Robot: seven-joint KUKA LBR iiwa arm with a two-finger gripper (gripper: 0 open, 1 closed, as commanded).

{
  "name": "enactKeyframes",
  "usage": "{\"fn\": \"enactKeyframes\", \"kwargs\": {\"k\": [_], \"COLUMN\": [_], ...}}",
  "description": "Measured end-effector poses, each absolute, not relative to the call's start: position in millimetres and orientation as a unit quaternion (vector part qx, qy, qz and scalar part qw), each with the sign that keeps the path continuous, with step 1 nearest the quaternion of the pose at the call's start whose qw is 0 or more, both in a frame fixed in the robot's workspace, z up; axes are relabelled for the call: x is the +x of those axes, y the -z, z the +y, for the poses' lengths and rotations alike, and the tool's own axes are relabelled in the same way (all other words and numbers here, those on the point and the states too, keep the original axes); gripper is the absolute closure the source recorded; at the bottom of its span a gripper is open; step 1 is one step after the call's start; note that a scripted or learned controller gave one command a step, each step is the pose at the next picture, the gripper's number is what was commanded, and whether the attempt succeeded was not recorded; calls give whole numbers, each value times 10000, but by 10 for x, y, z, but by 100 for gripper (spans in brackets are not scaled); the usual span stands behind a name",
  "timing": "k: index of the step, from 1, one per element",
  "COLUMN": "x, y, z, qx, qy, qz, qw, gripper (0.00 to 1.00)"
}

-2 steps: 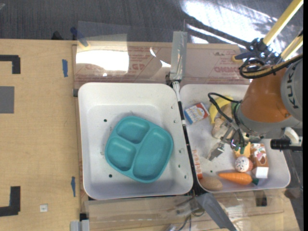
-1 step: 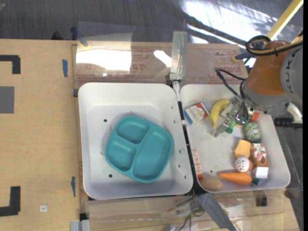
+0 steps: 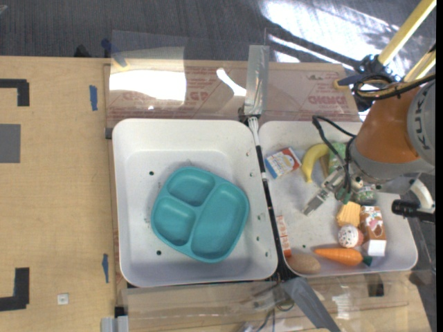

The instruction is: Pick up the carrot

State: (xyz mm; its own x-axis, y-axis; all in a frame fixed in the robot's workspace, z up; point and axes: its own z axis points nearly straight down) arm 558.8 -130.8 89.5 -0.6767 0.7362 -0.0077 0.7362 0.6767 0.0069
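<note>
Currently my gripper hangs low over the middle of the right bin, fingers slightly parted with nothing between them. The carrot lies flat along the bin's near wall, apart from my fingers, tip pointing left toward a brown potato. A spotted egg sits just beside it, so I judge a descent from above, along its length, the clearest approach.
</note>
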Motion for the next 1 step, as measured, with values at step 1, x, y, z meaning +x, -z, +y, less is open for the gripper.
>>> {"fn": "enactKeyframes", "kwargs": {"k": [1], "x": [5251], "y": [-889], "z": [-1820], "qx": [5254], "qy": [-28], "qz": [8508], "qw": [33], "gripper": [0]}}
